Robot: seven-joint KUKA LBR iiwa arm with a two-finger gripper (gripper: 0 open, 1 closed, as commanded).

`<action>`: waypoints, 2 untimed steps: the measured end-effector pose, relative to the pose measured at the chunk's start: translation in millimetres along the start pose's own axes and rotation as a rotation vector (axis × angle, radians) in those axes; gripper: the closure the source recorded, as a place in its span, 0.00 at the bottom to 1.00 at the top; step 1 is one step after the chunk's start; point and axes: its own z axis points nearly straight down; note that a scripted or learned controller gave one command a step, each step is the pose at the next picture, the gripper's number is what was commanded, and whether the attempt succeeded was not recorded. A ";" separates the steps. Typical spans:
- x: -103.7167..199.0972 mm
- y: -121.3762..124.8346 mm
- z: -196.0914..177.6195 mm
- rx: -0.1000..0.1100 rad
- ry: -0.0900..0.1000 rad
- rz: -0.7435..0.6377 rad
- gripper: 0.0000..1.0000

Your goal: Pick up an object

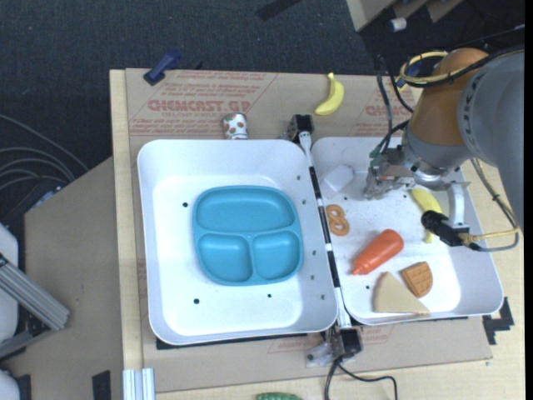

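Note:
The right bin holds an orange carrot, a small brown pretzel, a brown bread piece, a pale wedge and a whitish lump. A yellow piece lies partly under the arm's wrist. My gripper hangs low over the upper middle of the right bin, right of the whitish lump and above the carrot. Nothing shows in its grasp. The grey and orange arm covers the bin's upper right corner.
The left bin holds a blue divided plate. On the bench behind the bins lie a yellow banana, a small patterned object and a blue object. A black clip sits where the bins meet.

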 end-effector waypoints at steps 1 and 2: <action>0.0 -0.1 0.2 0.000 0.000 0.000 0.00; 0.7 32.2 14.1 0.053 -0.007 -0.001 0.00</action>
